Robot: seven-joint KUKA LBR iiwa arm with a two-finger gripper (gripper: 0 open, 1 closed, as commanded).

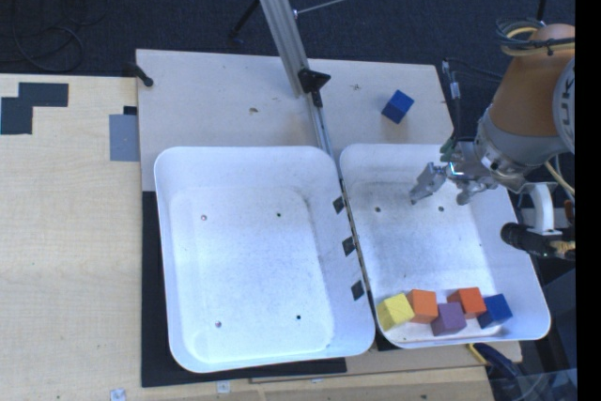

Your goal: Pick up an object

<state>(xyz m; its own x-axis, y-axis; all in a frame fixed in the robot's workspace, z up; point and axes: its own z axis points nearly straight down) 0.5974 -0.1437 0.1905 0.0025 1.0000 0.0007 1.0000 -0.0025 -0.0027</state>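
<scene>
Over the right bin's (526,244) far half, nr its right wall, the gripper (444,184) hangs w/ fingers spread apart and nothing between them. It touches no block; whether the tips reach the bin floor can't be told from this slant.

Progress, as a judgement: early. No object is picked up yet, so approach, close and lift are all left to do.

Candidates sit well apart from the gripper, crowded along the right bin's near edge: yellow block (395,309) toward the near-left corner, then orange block (424,304), purple block (449,318), a 2nd orange block (470,300) and a blue block (496,309) toward the near-right corner. They touch or nearly touch each other, so a clean 2-finger grab looks awkward there.

One more blue cube (397,106) lies outside both bins on the bench board (216,99), beyond the right bin's far edge. Left bin (178,174) holds no blocks.
</scene>
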